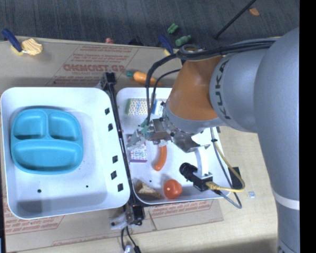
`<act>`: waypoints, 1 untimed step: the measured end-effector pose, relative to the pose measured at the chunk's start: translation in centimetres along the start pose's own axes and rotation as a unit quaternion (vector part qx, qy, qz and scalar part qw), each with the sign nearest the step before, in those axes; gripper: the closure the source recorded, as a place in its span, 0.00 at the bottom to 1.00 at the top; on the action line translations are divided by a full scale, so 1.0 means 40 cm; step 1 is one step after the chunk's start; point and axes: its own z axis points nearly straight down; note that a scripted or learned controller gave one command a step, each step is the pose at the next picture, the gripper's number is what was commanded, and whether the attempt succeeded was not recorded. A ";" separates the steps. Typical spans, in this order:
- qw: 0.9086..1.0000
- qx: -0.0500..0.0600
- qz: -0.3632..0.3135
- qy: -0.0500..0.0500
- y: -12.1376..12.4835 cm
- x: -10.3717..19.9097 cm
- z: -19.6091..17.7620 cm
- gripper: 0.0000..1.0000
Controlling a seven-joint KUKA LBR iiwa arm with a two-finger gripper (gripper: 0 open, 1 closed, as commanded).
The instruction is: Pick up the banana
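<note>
My gripper [145, 133] hangs low over the middle of the right bin [216, 194], next to its left wall. The grey wrist and orange band [195, 91] cover the bin's middle and back, hiding whatever lies beneath them. Just below the gripper lies a small purple-and-white packet [138, 154]. To its right is an orange sausage-shaped piece [159, 158]. Nothing can be seen held in the gripper from this angle.
A red tomato [171, 188] and a brown bread-like piece [146, 190] sit at the right bin's front edge. A green-white packet [137, 107] lies at its back left. The left bin [58, 199] holds a blue divided plate [46, 139]. A black cable fitting [192, 175] trails off the arm.
</note>
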 end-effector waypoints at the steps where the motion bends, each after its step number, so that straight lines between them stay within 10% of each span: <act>1: 0.997 0.000 0.073 0.000 -0.018 0.182 0.000 0.00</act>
